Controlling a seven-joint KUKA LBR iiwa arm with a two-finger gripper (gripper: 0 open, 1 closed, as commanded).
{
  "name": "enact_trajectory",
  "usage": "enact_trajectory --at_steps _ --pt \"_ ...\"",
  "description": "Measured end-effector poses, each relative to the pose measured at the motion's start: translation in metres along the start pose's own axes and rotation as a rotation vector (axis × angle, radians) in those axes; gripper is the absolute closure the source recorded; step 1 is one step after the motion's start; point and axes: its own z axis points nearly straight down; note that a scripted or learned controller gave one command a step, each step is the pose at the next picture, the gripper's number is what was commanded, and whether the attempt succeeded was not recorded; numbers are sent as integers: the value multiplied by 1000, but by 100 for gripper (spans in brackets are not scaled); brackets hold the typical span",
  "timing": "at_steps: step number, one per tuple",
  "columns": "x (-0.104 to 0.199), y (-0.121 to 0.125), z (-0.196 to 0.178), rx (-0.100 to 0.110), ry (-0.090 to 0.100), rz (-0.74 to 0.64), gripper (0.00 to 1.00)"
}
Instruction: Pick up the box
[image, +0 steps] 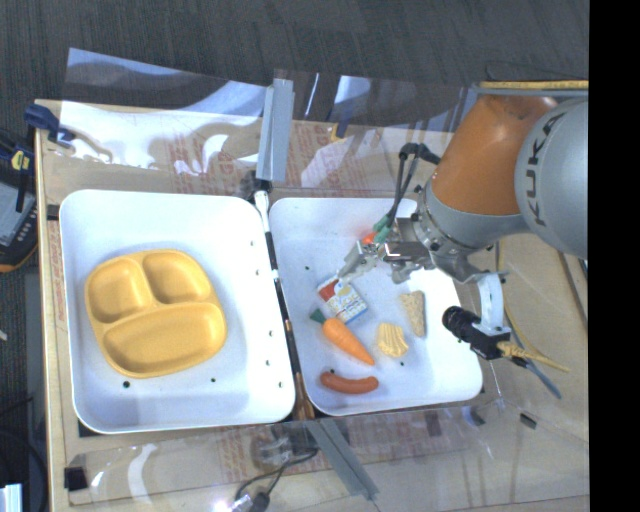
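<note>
The box is a small white carton with red and blue print. It lies near the middle of the right bin, just above the carrot's green end. My gripper reaches in from the right and hangs over the bin, its tip just up and to the right of the box. I see nothing held in it. The arm's grey wrist and orange band hide the bin's far right corner.
An orange carrot, a sausage and two pale bread-like pieces lie in the right bin near the box. A yellow divided plate sits in the left bin. A black fitting juts out at the right bin's right rim.
</note>
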Motion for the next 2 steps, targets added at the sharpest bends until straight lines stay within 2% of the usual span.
enact_trajectory --at_steps 1,2 --pt "-18 32 104 0 0 -214 0" --pt "-45 43 165 0 0 -279 0"
